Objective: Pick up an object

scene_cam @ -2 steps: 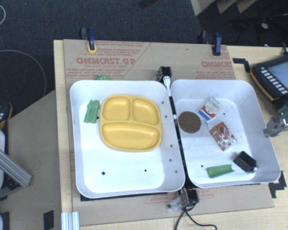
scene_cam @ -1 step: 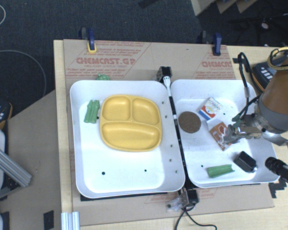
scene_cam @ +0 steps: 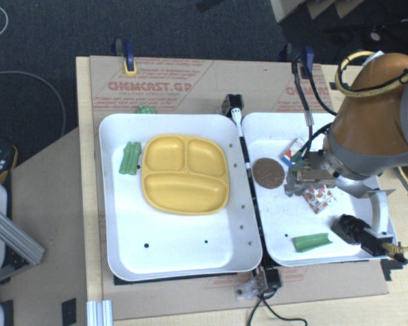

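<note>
My hand (scene_cam: 300, 182) hangs in the right bin (scene_cam: 280, 248), between the brown disc (scene_cam: 268, 172) and a red-white packet (scene_cam: 321, 197); I cannot tell its grip.

Lab test cell, robotics. My counter (scene_cam: 190, 80) is a cardboard-covered board w/ blue clamps (scene_cam: 128, 51); loose cables (scene_cam: 27, 80) on dark carpet, aluminium framing (scene_cam: 13, 240) at the side.

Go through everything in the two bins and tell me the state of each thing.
Yellow divided plate: upright, compartments bare, left bin.
Green bundle: lying beside the plate's left edge.
Brown disc: flat, right bin.
Green wedge: lying flat, right bin.
Patterned packet: partly under the claw.
</note>
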Robot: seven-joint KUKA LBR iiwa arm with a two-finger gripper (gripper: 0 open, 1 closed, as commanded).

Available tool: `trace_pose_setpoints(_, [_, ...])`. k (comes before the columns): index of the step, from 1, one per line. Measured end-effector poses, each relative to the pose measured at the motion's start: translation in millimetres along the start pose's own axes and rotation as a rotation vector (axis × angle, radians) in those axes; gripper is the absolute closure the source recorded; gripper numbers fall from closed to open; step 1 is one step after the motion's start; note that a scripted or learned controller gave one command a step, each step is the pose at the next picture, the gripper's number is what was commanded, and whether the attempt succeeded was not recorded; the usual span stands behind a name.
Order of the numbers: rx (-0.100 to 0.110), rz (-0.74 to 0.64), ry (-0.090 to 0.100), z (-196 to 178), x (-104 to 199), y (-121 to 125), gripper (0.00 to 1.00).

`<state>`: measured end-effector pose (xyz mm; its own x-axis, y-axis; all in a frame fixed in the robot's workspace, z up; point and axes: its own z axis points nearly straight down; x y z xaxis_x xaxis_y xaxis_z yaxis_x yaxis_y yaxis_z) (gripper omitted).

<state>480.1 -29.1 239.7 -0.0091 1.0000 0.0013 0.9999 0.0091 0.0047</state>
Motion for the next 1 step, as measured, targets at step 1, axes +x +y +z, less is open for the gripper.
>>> trace_pose_setpoints(1, [0.001, 0.001, 0.0, -15.6, 73.8, 0.1, 1.0])
